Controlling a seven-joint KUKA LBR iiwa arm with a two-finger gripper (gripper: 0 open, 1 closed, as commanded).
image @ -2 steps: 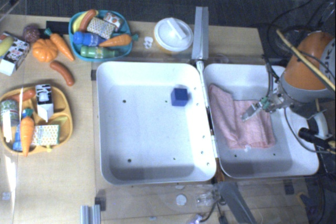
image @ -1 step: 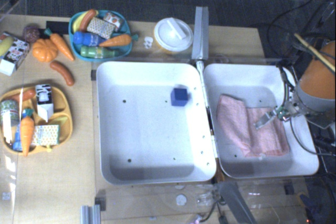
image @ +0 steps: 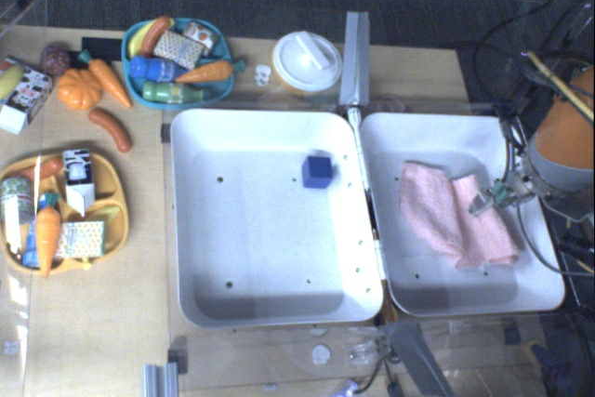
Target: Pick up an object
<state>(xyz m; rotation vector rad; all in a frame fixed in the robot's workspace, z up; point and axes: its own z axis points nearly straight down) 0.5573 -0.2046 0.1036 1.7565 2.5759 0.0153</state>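
A pink cloth (image: 453,217) lies crumpled in the right bin (image: 437,137). A small blue cube (image: 318,170) sits in the upper middle of the left bin (image: 242,274). My gripper (image: 491,198) reaches in from the right and is low over the cloth's right part, at or just above its upper fold. The arm's orange band (image: 563,133) shows at the right edge.
A metal divider post (image: 352,60) stands behind the seam between the bins. Beyond the bins are a white lidded bowl (image: 307,62), a blue basket of toy food (image: 178,62), and a yellow tray of toy food (image: 63,211) at left. Cables hang at the right.
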